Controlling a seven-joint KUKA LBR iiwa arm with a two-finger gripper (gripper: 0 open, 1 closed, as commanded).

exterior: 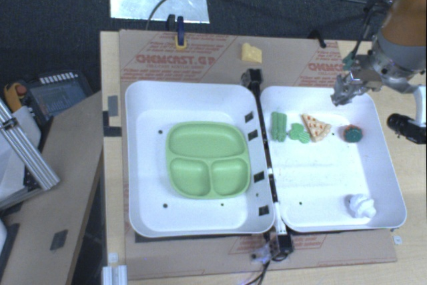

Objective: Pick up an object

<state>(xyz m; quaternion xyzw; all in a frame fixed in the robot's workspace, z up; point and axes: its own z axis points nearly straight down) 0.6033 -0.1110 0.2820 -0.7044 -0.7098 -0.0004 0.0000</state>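
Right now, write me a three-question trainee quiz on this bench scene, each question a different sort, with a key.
1. True or false: the green divided plate lies in the left bin.
2. Which item lies nearest the right bin's front corner? A) pizza slice toy B) crumpled white object C) green stick-shaped toy
3. Fill in: the gripper hangs over the right bin's ____ rim.

Key: 1 true. 2 B. 3 far. The small round green and red toy lies just right of the pizza slice toy.

Fixed overhead camera, slanted down (both bins [267,163] visible)
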